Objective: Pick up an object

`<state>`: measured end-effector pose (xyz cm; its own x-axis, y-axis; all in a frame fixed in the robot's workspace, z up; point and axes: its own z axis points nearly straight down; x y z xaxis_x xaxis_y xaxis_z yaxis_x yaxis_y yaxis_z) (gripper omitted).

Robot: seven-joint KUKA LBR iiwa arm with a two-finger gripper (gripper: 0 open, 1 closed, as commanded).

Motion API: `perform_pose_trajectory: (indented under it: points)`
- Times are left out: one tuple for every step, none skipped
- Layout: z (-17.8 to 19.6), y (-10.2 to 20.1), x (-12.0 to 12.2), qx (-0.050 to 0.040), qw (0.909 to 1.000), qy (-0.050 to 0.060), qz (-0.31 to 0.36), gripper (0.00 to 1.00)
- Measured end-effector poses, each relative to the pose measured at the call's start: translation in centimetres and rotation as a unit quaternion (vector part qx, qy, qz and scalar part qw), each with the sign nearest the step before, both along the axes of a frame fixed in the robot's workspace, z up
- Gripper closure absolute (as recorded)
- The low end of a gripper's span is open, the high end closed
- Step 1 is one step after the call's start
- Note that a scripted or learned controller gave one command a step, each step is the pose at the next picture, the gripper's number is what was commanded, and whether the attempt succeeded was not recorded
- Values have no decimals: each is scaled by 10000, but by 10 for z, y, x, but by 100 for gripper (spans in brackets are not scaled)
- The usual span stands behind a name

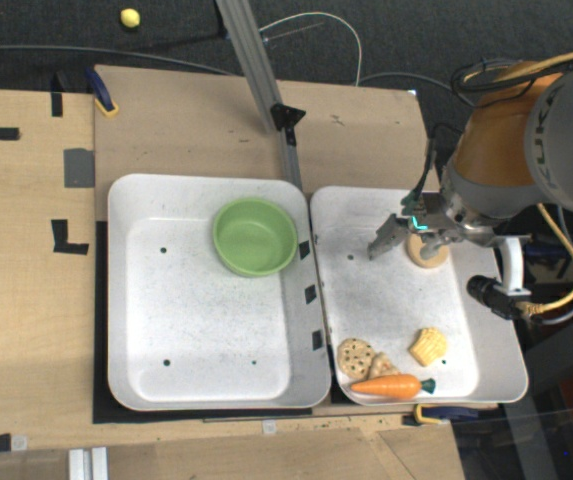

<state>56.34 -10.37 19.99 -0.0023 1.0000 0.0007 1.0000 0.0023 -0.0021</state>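
My gripper (pixel 413 239) hangs over the upper part of the right bin (pixel 366 298) and is open, one dark finger (pixel 383 240) splayed out to the left. A small tan round object (pixel 429 256) lies on the bin floor just under the gripper's right side, partly covered by it; nothing looks clamped between the fingers. Near the bin's front edge lie a brown cookie (pixel 355 355), a yellow lumpy toy food piece (pixel 427 346) and an orange carrot (pixel 391 387) with a green tip.
A green bowl (pixel 255 235) stands in the upper right of the left bin (pixel 166 308). A grey pole (pixel 251 48) slants down to the divider between the bins. Cables and arm hardware (pixel 506 293) crowd the right bin's right rim.
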Motion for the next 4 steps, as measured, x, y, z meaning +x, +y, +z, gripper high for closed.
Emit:
perform_pose_trajectory:
  points:
    - [-45, -4, -4, -3, 10000, 26, -5, 0]
    - [-105, -12, -8, -2, 10000, 31, -9, 0]
    - [-111, -12, -8, -6, 10000, -1, -4, 0]
    - [-101, -11, -8, -3, 10000, 1, 0, 100]
